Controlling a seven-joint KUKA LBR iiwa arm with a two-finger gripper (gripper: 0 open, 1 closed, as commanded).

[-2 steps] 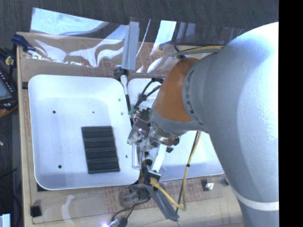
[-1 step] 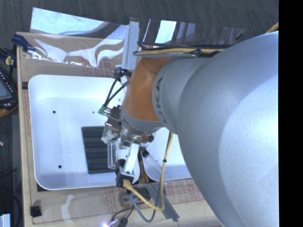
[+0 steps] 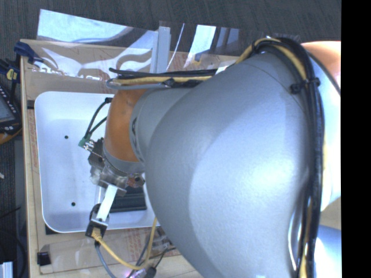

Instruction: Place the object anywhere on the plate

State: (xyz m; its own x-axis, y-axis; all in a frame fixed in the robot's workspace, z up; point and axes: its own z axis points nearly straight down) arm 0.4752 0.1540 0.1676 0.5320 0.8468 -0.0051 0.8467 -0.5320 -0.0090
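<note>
My grey arm (image 3: 232, 167) fills most of the camera view and covers the right part of the bench. Its orange band (image 3: 119, 126) sits over the left white bin (image 3: 58, 155). Below the band, the wrist and gripper (image 3: 123, 194) hang over the bin's near right part. A dark block there is half hidden under the arm, and I cannot tell whether it belongs to the gripper or lies in the bin. A white bracket with a black tip (image 3: 99, 216) sticks out toward the bin's near rim.
The left bin's floor shows bare white on its left half, with a few small dark dots (image 3: 66, 136). Cables (image 3: 162, 80) run along the back wall. Loose yellow and grey wires (image 3: 124, 259) lie at the bench's front edge.
</note>
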